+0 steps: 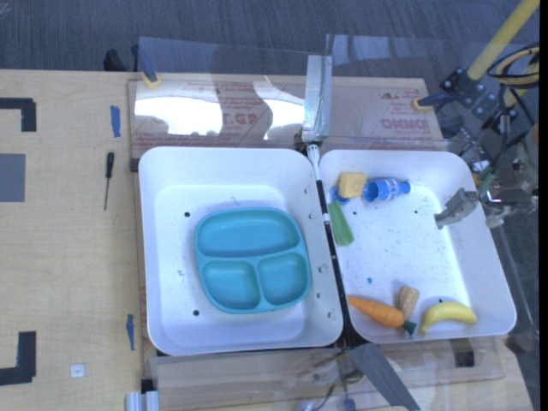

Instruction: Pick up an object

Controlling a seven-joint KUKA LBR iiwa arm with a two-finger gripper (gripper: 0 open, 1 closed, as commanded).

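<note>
The gripper, at three o'clock of the right bin, has a grip state I cannot tell, and it may descend on bare floor, far from the banana.

Arm enters from the right edge of the camera view, with only its far end in sight. Tool sits at mid-height of the frame near that edge, pointing left and slightly downward. Grey metal end piece visible, tilted, tip lower than its base. Wrist hardware behind it at the frame edge is partly cut off and blurred. Nothing seen between the tool's tips. Finger spacing too small to resolve.
</note>
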